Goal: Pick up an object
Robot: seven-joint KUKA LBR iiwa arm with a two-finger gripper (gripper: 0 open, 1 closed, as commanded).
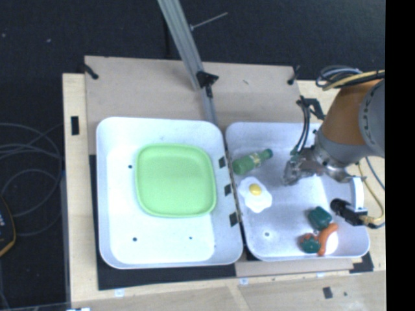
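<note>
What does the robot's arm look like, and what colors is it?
The arm is chunky and rounded, grey with a wide orange band above the wrist. Dark and pale cables loop over its top and hang beside it. At its end sits a small grey metal gripper. A white and black part sticks out below the wrist.

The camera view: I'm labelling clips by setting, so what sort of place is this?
Probably a robot lab's test bench: two shallow white plastic bins side by side on a pale wooden board, toy food like the fried egg, and a grey arm's gripper reaching in.
</note>
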